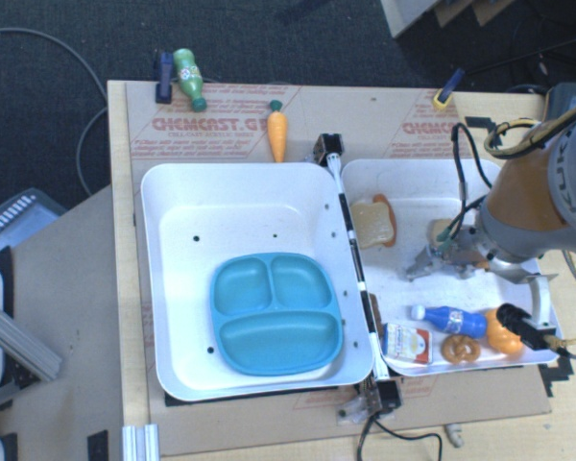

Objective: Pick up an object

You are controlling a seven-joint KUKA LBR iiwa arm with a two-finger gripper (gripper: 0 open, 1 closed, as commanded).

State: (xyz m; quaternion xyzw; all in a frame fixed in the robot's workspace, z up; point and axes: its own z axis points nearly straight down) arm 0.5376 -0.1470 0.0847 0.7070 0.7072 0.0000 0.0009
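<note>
The right white bin holds a slice of toast at its left, and along its near side a blue bottle, a pretzel, an orange toy and a small red-and-white carton. My gripper hangs low over the middle of this bin, right of the toast and above the blue bottle. A small tan and green item lies just behind it, partly hidden. Nothing is visibly held.
The left white bin carries a blue divided plate. On the bench behind the bins lie a toy carrot, a green bottle and a blue-and-yellow item. Black clamps sit on the rim between the bins.
</note>
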